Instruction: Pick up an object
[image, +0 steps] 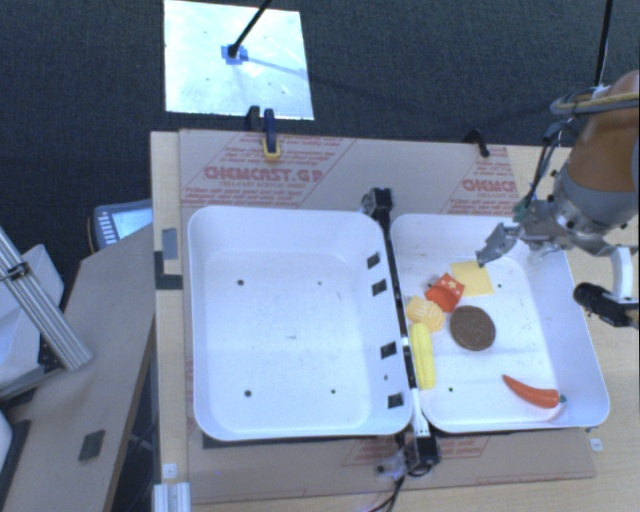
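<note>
arm (600, 150) reached in over right bin (580, 350), upper right | gripper (497, 245) hung over bin's upper part, grip state cannot be told | yellow cheese slice (473, 278) lay just below-left of gripper tip | brown round cookie (472, 328), corn cob (423, 357), chili pepper (530, 391), red piece (444, 293) lay farther down the bin

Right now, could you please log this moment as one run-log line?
stage: approach | gripper: above right bin, near yellow slice | held: nothing visible | left bin: white
</note>
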